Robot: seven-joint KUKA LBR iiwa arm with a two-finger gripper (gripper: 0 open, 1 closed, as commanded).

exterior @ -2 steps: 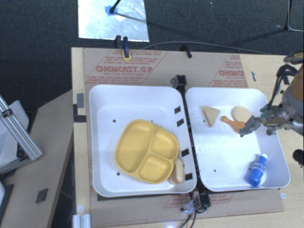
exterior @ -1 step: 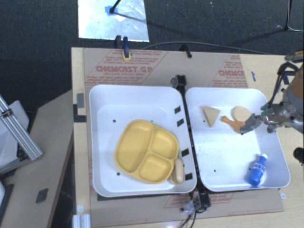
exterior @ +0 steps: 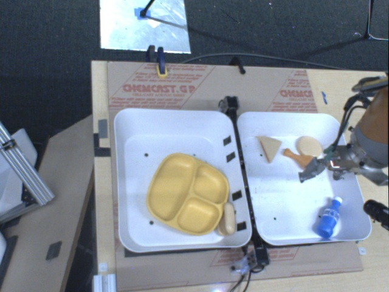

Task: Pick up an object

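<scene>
The grey arm [exterior: 371, 132] reaches in from the right, end effector [exterior: 311, 170] lowered.

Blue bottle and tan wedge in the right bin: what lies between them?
In the camera view, the pincer hangs between the blue bottle and tan wedge; otherwise bare bin floor.

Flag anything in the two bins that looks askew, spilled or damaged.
Nothing spilled or damaged. The blue bottle lies on its side in the right bin, and the yellow tray sits skewed in the left bin.

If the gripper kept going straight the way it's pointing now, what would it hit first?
Probably the wooden spoon: the gripper points left over the right bin, close beside it, though height is unclear.
</scene>
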